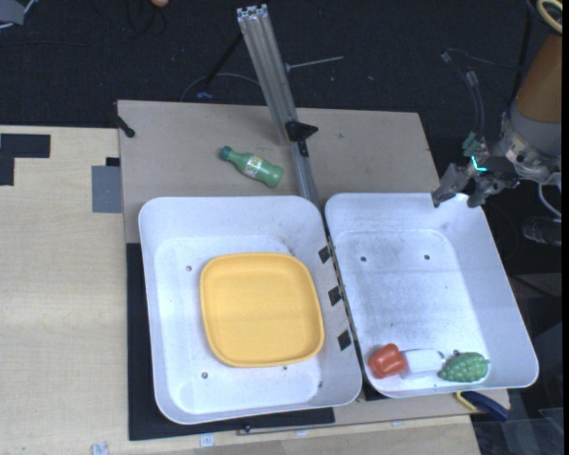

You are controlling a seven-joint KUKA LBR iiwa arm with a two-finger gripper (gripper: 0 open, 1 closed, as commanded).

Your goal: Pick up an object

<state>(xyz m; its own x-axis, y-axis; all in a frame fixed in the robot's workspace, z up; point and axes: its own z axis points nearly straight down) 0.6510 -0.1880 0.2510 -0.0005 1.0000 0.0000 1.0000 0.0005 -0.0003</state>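
In the right bin [427,273], near its front edge, lie a red pepper-like toy [387,360], a small white object [423,359] and a green bunch of grapes [463,368]. A yellow plate [262,308] rests in the left bin [171,282]. A green bottle [252,166] lies on the board behind the left bin. My gripper [462,188] hovers above the far right corner of the right bin, open, with nothing between its fingers. It is far from all the objects.
A slanted aluminium rail [277,79] rises behind the seam between the bins. Black clips [333,295] sit along that seam. Cables hang by the arm at the right. A yellow and blue item [484,404] pokes out under the right bin's front corner.
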